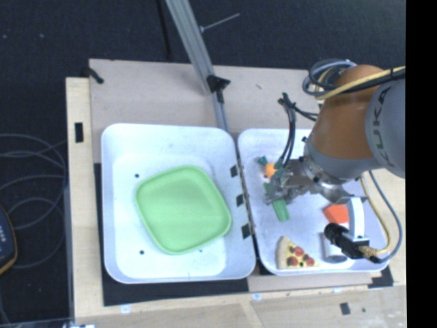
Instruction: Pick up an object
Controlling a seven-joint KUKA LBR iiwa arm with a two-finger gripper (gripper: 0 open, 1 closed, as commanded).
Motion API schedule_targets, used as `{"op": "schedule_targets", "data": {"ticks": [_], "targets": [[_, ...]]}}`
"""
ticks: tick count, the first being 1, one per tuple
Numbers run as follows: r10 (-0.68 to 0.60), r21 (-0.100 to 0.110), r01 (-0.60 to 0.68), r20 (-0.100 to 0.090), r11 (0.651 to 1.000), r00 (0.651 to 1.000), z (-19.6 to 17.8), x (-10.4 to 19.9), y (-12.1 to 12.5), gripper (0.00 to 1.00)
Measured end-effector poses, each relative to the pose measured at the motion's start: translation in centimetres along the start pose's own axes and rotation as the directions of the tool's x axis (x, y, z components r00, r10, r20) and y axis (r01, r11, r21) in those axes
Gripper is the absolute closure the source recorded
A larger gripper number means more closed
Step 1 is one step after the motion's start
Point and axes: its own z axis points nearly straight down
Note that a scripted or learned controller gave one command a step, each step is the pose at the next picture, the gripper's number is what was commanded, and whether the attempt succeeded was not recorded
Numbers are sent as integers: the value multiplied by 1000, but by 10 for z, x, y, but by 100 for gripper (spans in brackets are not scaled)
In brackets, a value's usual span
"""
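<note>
Arm's orange band (pixel 341 125) sits topmost, over right bin (pixel 259 145). Gripper (pixel 278 191) is low in that bin, just above green toy piece (pixel 280 212); open or closed, can't tell. Nothing visibly lifted, so pick prob. not done. Nearby: toy pizza slice (pixel 293 254), orange block (pixel 334 213). Green plate (pixel 183 209) in left bin (pixel 116 149).

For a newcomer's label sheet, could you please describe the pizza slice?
Take the white bin on the view's right. At its near edge lies the pizza slice, a pale wedge dotted red, unlike the green stick and orange block.
</note>
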Motion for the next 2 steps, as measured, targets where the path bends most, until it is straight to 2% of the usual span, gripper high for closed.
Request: {"op": "schedule_targets", "data": {"ticks": [2], "targets": [[1, 2, -1, 0, 1000, 1000, 17, 98, 9, 100]]}}
